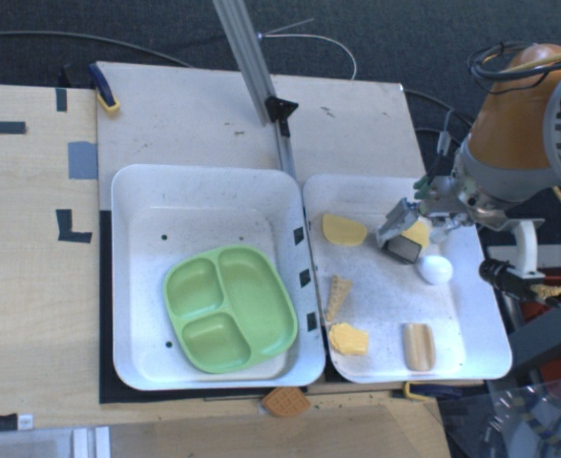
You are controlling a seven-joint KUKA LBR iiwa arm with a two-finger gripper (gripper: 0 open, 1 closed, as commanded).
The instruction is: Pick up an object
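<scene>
Here the tool (pixel 403 237) sits low in the right bin (pixel 481 351), apparently against a yellow block (pixel 418 231) just beside a white ball (pixel 435 270), though I cannot tell how wide it stands or whether it grips.

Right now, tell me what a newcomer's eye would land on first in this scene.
The bright green divided plate stands out first, lying in the left bin. Next comes the arm's orange band at the right, with the hand down in the right bin beside a white ball. Yellow and tan food pieces lie scattered around that bin, such as a yellow half-round piece near its upper left.
</scene>
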